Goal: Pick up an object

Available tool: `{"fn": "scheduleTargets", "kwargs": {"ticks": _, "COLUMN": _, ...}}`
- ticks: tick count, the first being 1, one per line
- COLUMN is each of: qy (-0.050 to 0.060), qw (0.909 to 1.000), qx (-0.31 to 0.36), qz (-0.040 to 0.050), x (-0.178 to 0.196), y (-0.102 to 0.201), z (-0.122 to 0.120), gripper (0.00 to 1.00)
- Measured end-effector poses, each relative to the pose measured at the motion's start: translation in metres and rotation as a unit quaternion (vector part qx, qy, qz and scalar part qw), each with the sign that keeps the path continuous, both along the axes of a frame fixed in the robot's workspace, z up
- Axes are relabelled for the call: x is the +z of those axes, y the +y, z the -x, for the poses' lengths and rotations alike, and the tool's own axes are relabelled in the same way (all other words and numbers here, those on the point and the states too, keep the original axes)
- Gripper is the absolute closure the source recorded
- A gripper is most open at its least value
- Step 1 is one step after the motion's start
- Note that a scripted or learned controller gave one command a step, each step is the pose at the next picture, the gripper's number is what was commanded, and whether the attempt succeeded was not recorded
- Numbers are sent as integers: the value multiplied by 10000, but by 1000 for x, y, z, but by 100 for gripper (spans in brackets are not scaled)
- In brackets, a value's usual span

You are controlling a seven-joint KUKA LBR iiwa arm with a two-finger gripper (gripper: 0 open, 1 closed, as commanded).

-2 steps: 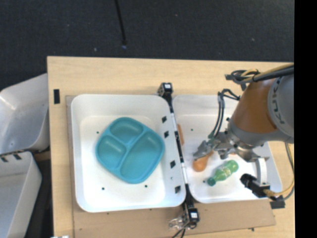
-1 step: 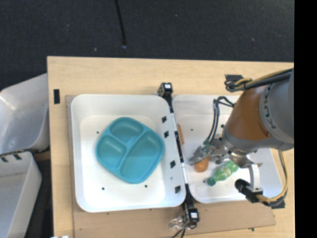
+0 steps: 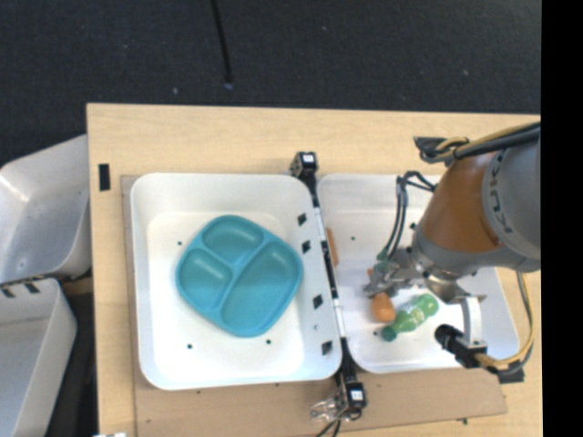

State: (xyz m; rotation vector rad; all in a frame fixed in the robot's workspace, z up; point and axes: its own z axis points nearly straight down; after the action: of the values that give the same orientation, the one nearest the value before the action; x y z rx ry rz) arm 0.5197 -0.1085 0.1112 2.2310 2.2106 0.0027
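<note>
Two objects are seen just below the jaws (image 3: 387,280) in the right bin (image 3: 364,198): an orange piece (image 3: 383,309) and a green bottle (image 3: 412,317), lying touching each other. Whether the jaws are wide or narrow cannot be told, and nothing is seen held between them. Open floor is left toward the right bin's far wall and its left rim. A blue divided plate (image 3: 239,275) is centred in the left bin (image 3: 146,271), well apart. Bare table (image 3: 228,139) is seen beyond both bins.
</note>
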Motion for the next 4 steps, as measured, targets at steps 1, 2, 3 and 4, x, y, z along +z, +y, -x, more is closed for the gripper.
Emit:
{"fn": "scheduleTargets", "kwargs": {"ticks": 1, "qy": -25, "qw": 10000, "qx": 68, "qz": 9, "x": 63, "y": 2, "z": 2, "gripper": 100}}
{"fn": "scheduleTargets", "kwargs": {"ticks": 2, "qy": -24, "qw": 10000, "qx": 65, "qz": 9, "x": 122, "y": 10, "z": -2, "gripper": 100}}
{"fn": "scheduleTargets", "kwargs": {"ticks": 3, "qy": -28, "qw": 10000, "qx": 67, "qz": 9, "x": 172, "y": 9, "z": -4, "gripper": 100}}
{"fn": "scheduleTargets", "kwargs": {"ticks": 4, "qy": 3, "qw": 10000, "qx": 72, "qz": 6, "x": 158, "y": 56, "z": -23, "gripper": 100}}
